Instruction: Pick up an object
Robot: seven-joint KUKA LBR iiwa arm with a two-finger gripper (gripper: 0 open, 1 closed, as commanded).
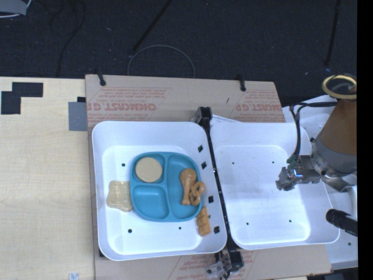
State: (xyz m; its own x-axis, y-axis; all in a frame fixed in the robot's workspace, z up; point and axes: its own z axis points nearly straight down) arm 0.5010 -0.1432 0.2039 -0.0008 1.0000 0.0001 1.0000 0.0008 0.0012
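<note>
Bins sit side by side on the tabletop (41,174), two shallow white trays resting on a cardboard sheet (175,101); the left bin (111,139) carries all the things, while the arm (341,136) reaches in from the right over the right bin (256,232); a blue divided plate (157,206) lies in the middle of the left bin, with a round tan cookie-like disc (148,169) in its upper-left compartment; a tan bone-shaped piece (187,184) lies in the plate's right compartment, touching a small pretzel-like twist (197,191) just beside it; a pale yellowish toast-like slab (119,195) lies on the bin floor, touching the plate's left edge; a small orange-brown lumpy piece (203,221) lies on the bin floor just off the plate's lower-right corner, near the divider between the bins; the end effector (284,179) hangs over the right side of the right bin, well apart from every object; from where I stand its tip is a small grey blur, and I cannot tell how it is set; nothing shows at its tip; the orange band of the arm sits above it at the right edge; a black cable (298,136) loops down from the arm toward the wrist.
</note>
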